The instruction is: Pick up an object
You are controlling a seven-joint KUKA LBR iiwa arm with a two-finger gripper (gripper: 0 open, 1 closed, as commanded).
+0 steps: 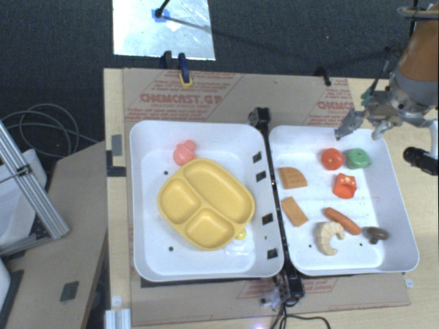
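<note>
My gripper hangs over the far edge of the right bin, open, with nothing between its fingers. Just below it lie a red tomato and a green round piece. Further down the right bin hold a red pepper, a brown bread wedge, an orange-brown slab, a sausage, a pale croissant-like piece and a dark mushroom.
The left bin holds a yellow divided plate, with a pink piece beyond it and a small yellow bit at its near edge. A black divider runs between the bins. A metal sheet lies far back.
</note>
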